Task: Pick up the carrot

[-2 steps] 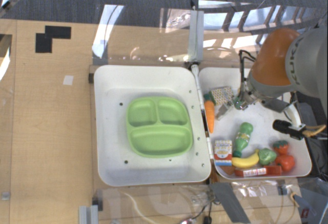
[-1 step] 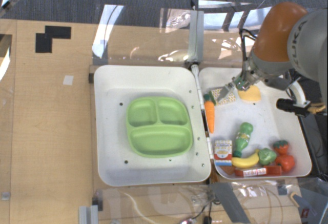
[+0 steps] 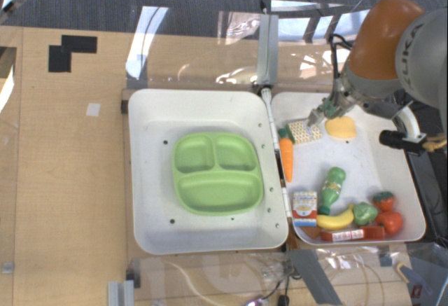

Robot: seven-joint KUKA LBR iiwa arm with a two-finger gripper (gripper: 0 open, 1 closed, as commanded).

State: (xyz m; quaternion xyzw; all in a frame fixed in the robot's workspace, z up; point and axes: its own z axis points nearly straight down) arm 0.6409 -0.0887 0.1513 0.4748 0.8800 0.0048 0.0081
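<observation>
Carrot (image 3: pixel 286 157) lies lengthwise against the left wall of the right bin (image 3: pixel 413 185), green top at the far end. Gripper (image 3: pixel 323 113) hovers far-right of it, near a yellow piece (image 3: pixel 341 128); whether the jaws are open I cannot tell. Best approach: shift left and nearer, straddle the carrot's width, minding the wall.

The worktop (image 3: pixel 63 178) is pale wood, seen at a slant from above. Two shallow white bins sit on it side by side, touching along a shared edge: the left bin (image 3: pixel 150 157) and the right bin (image 3: pixel 399 178). A black stepped marking (image 3: pixel 70 51) lies on the worktop near its far left part, and a small pale square patch (image 3: pixel 93 110) lies just below that, well apart from the bins.
</observation>
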